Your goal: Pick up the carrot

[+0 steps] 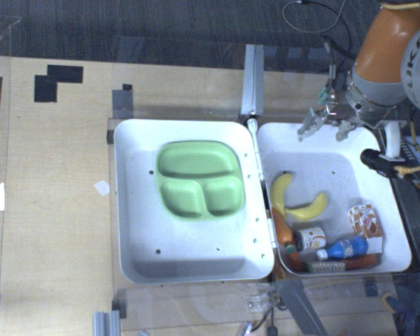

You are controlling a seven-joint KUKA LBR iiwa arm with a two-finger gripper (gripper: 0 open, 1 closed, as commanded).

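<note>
The carrot (283, 228) is a short orange piece lying along the left wall of the right bin (336, 163), just below a yellow banana (299, 203). Its lower end is tucked against a small can (310, 239). My gripper (327, 129) hangs over the far edge of the right bin, well up and to the right of the carrot. Its two fingers stand apart, open, with nothing between them.
The right bin also holds a blue-capped bottle (344, 249), a snack packet (365, 224) and a long reddish stick (350, 263) along the near wall. A green divided tray (199, 178) lies in the left bin (136, 208). A metal divider (250, 82) stands between the bins.
</note>
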